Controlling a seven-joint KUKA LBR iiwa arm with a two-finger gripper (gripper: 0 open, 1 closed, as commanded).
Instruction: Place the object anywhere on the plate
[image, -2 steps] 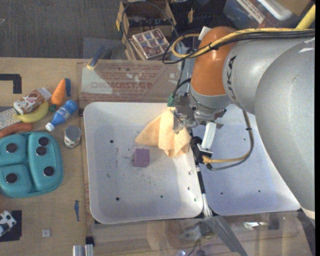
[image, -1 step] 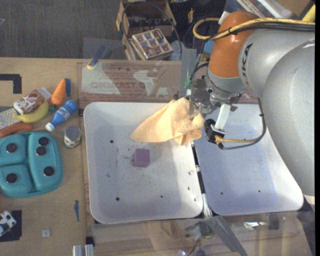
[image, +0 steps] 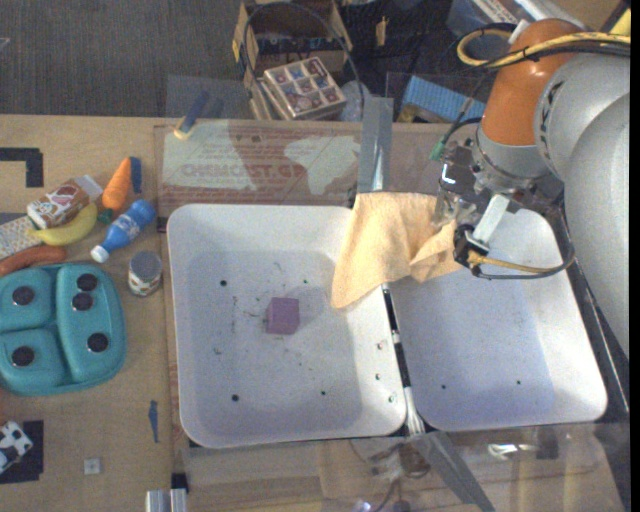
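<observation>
A yellow cloth hangs across the wall between the two white bins, with its lower left corner trailing into the left bin. Its right end is bunched up and lifted at my gripper, which is shut on that end above the back left corner of the right bin. A small purple block lies flat in the middle of the left bin, apart from the cloth. A teal divided plate sits on the bench left of the bins.
Toy food, a small blue bottle and a grey can stand on the bench at the far left. A cardboard sheet lies behind the left bin. The arm's grey body fills the upper right.
</observation>
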